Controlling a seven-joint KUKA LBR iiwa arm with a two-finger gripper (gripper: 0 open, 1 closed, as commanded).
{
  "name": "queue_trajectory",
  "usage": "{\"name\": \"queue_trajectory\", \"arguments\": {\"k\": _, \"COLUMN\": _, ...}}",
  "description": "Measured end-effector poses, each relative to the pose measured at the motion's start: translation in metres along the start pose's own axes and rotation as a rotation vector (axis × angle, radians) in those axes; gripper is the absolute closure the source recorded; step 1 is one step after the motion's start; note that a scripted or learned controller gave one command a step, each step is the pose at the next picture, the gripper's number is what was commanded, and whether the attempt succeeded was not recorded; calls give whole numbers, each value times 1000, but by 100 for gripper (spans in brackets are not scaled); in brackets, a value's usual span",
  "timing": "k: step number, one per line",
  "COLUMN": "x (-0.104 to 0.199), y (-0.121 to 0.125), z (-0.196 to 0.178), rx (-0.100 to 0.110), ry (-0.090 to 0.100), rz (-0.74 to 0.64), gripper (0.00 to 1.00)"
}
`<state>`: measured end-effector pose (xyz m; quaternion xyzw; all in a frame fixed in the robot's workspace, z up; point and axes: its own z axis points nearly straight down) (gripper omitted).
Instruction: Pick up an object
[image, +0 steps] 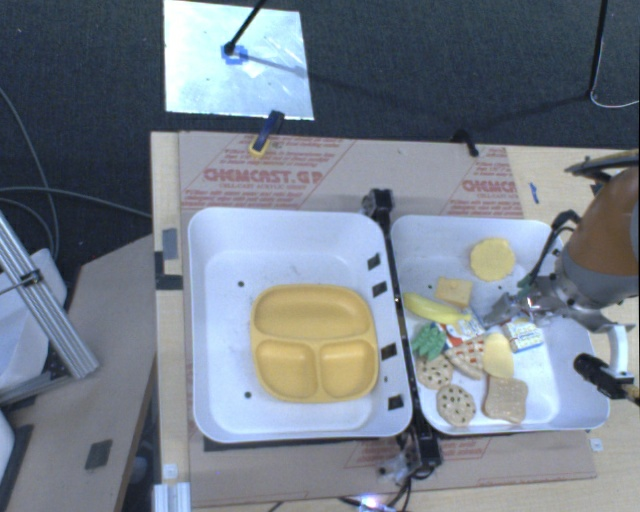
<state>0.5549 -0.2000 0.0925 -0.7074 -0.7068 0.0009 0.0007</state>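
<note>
Left bin: yellow divided tray, irrelevant. Right bin: toy food pile. My gripper low over it; grip state unclear. Target: white-blue packet just below — probably light, thin, slippery; pinch across the short edges. Lemon-shaped piece and pizza slice crowd it.

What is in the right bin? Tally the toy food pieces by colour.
Yellow (round disc, cheese square, banana, pale oval): 4
Tan or brown (two chip cookies, toast slice): 3
Green leafy piece: 1
Red-dotted pizza slice: 1
Total: 9
</note>
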Motion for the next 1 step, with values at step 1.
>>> {"name": "queue_trajectory", "arguments": {"k": 1, "x": 40, "y": 88, "z": 7, "rx": -12, "ry": -1, "rz": -11, "gripper": 0}}
